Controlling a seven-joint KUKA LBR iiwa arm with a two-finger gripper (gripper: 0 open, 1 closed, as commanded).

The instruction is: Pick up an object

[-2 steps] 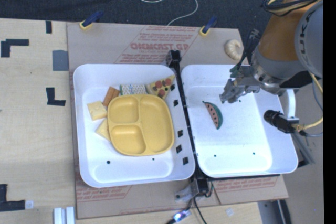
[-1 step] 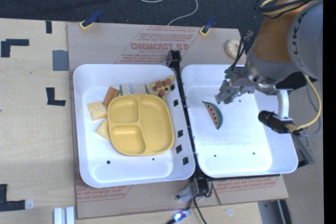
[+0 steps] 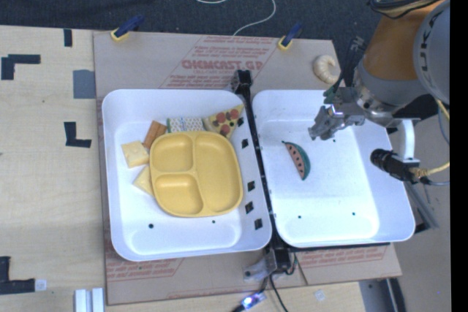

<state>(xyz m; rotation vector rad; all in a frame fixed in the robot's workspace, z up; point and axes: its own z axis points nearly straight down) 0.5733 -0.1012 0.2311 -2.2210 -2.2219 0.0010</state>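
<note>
Camera view has the claw (image 3: 322,129) hanging over the right bin (image 3: 365,223), near its back edge; whether it is released or clenched cannot be told. A watermelon slice (image 3: 298,159) lies alone just beside it, probably the easiest target. The left bin (image 3: 121,223) crowds a yellow divided plate (image 3: 196,173) among toy foods. Both bins sit on a cardboard-covered worktop (image 3: 212,62).

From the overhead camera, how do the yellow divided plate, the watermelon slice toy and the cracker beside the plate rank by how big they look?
Largest to smallest:
1. Yellow divided plate, by far.
2. Watermelon slice and square cracker look about alike; the slice is longer and thinner, and the cracker is partly tucked beside the plate, so I won't rank them.
</note>
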